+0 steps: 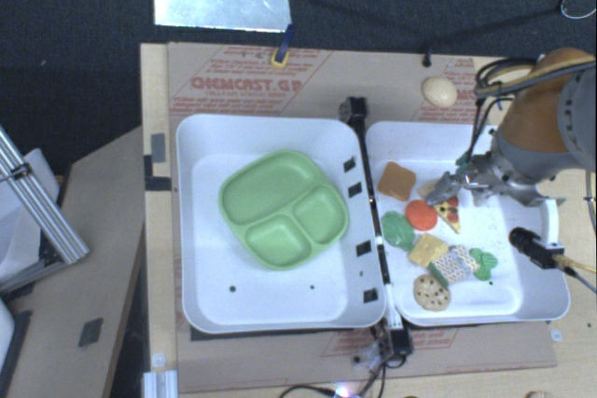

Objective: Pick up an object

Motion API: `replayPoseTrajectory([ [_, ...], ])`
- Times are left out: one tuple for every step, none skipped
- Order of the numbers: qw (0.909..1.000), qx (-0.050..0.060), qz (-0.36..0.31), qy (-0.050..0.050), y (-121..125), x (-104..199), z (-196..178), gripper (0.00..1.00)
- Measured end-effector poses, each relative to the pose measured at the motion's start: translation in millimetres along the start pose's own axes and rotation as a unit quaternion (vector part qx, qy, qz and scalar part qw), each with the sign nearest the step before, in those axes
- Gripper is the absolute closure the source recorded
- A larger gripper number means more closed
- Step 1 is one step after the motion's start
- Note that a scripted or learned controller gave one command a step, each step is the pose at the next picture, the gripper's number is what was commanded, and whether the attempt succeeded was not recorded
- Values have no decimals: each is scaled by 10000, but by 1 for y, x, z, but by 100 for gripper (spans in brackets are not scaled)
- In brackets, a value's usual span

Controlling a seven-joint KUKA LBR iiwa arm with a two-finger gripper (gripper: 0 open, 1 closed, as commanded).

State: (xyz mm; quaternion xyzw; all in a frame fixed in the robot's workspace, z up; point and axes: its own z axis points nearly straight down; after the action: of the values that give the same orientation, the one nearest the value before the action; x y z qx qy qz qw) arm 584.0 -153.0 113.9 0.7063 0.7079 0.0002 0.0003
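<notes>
The right bin (532, 298) holds several toy foods. Among them are a brown toast slice (397, 181), a red tomato (422, 216), a pizza slice (451, 215), a green leaf (396, 229), a yellow cheese piece (428, 249), a patterned cracker (453, 266), a green broccoli piece (483, 261) and a cookie (431, 292). My gripper (450, 190) is low in this bin, just above the tomato and the pizza slice and right of the toast. Its tip is small and partly blurred.
The left bin (201, 284) holds a green divided plate (283, 208). A beige egg-shaped object (439, 90) lies on the cardboard behind the right bin. A black divider with clips (368, 210) runs between the bins. The arm (546, 121) crosses the right bin's back right corner.
</notes>
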Motion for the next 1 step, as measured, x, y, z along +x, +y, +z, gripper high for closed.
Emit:
replayPoseTrajectory([
  [10000,-7,6,-2,1,0,29,0],
])
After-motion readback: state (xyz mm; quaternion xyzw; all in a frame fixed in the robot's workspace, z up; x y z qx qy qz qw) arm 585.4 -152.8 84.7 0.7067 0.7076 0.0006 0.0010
